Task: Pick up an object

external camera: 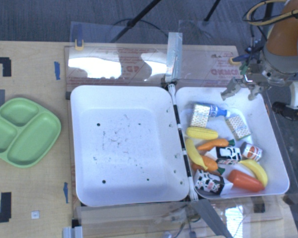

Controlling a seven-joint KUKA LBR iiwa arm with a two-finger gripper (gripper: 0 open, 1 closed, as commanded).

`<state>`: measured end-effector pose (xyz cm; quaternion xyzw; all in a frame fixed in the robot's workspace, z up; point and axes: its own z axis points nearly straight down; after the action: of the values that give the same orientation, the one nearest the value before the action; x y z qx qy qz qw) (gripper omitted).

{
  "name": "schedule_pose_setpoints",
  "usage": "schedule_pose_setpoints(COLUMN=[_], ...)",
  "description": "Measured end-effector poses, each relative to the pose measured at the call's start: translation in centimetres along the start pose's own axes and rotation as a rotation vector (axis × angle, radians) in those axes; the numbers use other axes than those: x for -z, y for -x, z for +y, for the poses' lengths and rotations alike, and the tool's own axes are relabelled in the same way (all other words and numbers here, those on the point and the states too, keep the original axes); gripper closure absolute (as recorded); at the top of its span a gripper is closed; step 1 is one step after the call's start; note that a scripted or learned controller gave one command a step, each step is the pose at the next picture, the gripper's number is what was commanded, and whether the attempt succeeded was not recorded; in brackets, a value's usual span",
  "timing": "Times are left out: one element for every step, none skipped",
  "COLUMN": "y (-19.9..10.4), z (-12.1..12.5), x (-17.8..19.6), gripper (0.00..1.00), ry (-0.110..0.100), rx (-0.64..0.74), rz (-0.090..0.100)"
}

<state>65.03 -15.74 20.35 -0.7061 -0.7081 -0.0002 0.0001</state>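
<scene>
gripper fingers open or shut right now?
Open. The grey two-finger gripper hangs above the far edge of the right white bin, its fingers splayed apart with nothing between them.

2 bins sit side by side. The right bin (273, 133) holds a cluster of toy foods (223, 150); left of it lies the left bin (89, 103), with a divided plate (22, 131) further left.

bright, even overhead light, with white glare on the clear panel (97, 66) behind the bins and slight overall softness.
</scene>
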Motion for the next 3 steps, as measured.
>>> schedule_pose_setpoints(y=[3.4,5.7,6.1], z=[-0.8,-3.0,-3.0], x=[-10.2,-11.5,-10.5], gripper=[0.0,0.0,1.0], ry=[0.001,0.007,0.008], rx=[0.204,0.262,0.259], rz=[-0.001,0.009,0.001])
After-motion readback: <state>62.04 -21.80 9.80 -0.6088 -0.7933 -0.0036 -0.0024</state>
